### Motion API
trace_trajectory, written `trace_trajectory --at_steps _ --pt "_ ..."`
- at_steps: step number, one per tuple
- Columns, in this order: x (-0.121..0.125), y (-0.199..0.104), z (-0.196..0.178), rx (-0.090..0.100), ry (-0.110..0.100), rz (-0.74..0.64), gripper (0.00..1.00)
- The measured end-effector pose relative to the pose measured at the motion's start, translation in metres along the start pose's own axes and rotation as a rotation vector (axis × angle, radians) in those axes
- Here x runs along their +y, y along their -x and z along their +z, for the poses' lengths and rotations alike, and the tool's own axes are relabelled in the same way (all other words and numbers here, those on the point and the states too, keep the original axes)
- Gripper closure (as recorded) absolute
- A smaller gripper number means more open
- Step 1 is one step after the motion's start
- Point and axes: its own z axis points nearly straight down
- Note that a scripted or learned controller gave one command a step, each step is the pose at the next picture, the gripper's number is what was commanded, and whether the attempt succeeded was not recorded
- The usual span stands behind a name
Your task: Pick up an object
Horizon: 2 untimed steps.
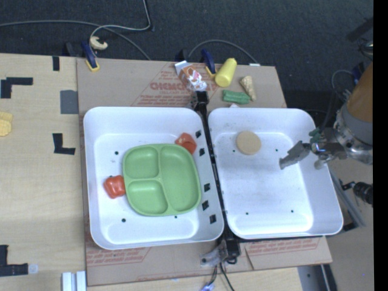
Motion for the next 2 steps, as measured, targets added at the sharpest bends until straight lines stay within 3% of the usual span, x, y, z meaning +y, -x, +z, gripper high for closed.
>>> trace_trajectory --at_steps 1,2 --pt "0.086 -0.009 0.103 0.001 -0.004 0.0 0.0" --pt "0.139 -0.048 0.182 -0.004 0.008 -0.001 0.0"
